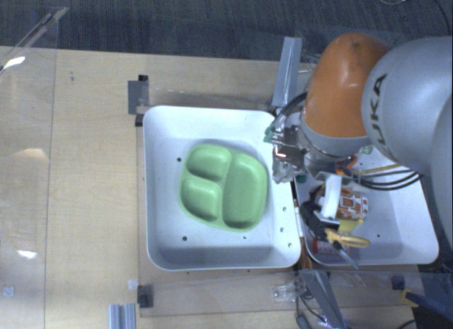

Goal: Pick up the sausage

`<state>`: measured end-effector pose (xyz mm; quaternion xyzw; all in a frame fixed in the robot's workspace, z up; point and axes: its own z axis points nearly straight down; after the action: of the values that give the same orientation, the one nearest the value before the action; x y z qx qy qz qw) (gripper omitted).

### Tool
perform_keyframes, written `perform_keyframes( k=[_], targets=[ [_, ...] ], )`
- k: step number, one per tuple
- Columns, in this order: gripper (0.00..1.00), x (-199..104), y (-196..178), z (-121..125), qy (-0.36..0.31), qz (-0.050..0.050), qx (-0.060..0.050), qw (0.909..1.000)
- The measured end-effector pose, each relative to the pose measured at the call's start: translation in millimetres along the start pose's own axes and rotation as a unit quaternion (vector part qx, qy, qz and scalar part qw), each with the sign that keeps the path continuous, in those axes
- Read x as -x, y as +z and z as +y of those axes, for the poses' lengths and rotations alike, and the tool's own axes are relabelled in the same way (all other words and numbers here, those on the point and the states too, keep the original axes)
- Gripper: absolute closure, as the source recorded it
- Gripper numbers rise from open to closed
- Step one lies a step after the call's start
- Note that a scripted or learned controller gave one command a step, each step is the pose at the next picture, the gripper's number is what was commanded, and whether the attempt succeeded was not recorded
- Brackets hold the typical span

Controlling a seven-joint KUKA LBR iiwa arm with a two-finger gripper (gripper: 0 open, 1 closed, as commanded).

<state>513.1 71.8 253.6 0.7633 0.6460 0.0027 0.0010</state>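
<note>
I cannot pick out the sausage for certain among the clutter (pixel 340 214) in the right bin (pixel 410 246), beneath my arm (pixel 382 101). The gripper (pixel 287 154) hangs over the divide between the bins. A green sectioned tray (pixel 225 187) sits in the left bin (pixel 166 179) on the bench (pixel 71 179).

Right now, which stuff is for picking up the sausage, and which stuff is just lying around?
For the job: the arm; the right bin beneath it; the sausage, maybe that reddish-brown thing, hard to tell.
Just lying about: the green plate; the left bin holding it; a yellow thing in the right bin.
</note>
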Motion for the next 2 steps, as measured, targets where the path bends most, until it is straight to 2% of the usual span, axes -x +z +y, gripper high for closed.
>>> perform_keyframes(
  k=[1,2],
  targets=[
    [1.00,-84.5,-3.8,-21.1,0.059,0.000,-0.001,0.9983],
    [1.00,-61.0,-41.9,-35.5,-0.042,0.000,0.000,0.9991]
  ],
)
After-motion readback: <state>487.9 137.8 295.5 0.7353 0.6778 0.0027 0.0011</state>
